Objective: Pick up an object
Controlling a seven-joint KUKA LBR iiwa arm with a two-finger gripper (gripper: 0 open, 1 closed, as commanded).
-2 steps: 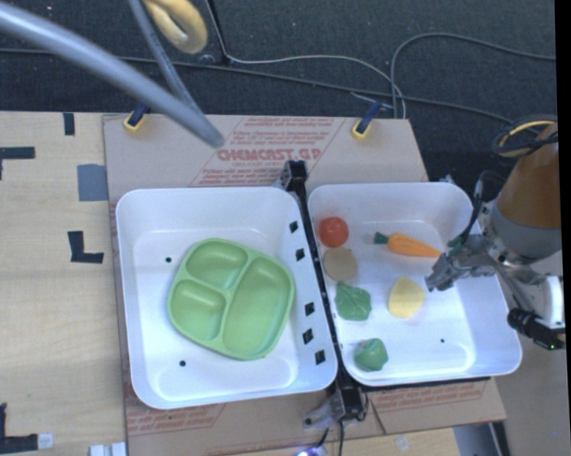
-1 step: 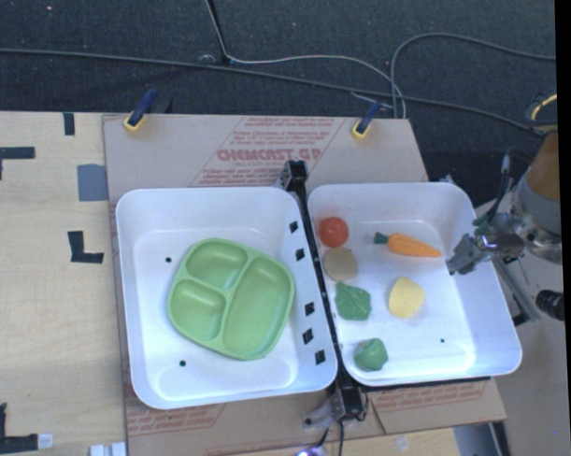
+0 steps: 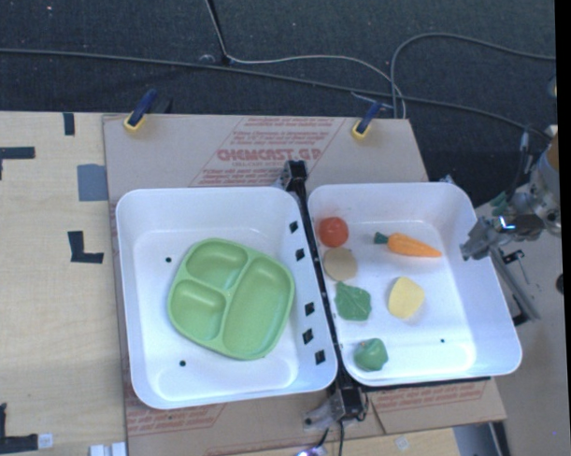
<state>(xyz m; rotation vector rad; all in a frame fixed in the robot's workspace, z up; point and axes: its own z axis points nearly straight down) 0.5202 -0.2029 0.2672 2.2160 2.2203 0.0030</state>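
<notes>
Orange plastic carrot point(image 3: 408, 246) sits nearest my gripper point(image 3: 479, 239); jaws' state I cannot tell, approach from above, align across its narrow width.

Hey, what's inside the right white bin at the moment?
The right white bin holds a red tomato, an orange carrot, a round beige piece, a yellow piece and two green pieces. Whatever lies beneath them is covered.
</notes>
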